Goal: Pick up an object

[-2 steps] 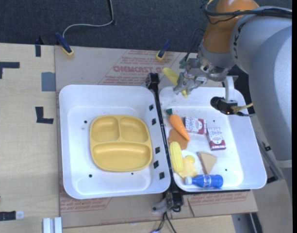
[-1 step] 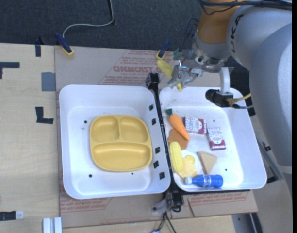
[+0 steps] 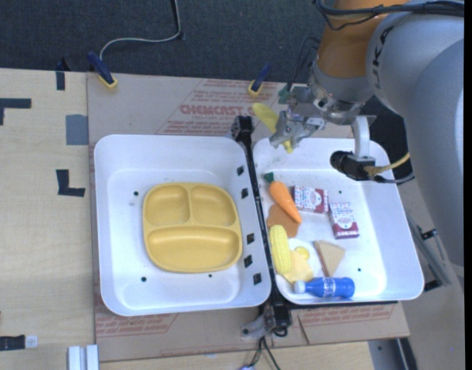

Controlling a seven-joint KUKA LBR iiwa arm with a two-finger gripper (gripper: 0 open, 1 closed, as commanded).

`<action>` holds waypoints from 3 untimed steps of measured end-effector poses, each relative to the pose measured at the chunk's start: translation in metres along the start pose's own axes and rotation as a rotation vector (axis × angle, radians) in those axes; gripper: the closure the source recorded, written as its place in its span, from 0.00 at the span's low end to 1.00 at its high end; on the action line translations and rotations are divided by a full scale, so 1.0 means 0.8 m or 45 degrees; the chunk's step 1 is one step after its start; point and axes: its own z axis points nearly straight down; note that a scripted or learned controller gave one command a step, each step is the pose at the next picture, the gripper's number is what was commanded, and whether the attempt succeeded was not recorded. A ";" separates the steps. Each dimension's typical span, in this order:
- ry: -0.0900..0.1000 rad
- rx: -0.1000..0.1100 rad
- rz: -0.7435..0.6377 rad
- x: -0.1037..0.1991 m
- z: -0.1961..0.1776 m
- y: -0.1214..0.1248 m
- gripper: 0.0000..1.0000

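The claw (image 3: 286, 133) hangs above the far edge of the right bin (image 3: 390, 230), clenched on a yellow banana-like toy (image 3: 264, 115) raised above that bin's far-left corner.

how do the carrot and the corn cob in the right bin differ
The carrot is orange and tapers to a point, lying at a slant in the middle of the right bin. The corn cob is yellow, blunt-ended and lies nearly straight along the bin's left wall, closer to the camera. Both are small toy foods lying flat along the bin's left side.
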 end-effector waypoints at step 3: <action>0.003 0.001 -0.004 0.120 -0.004 0.022 1.00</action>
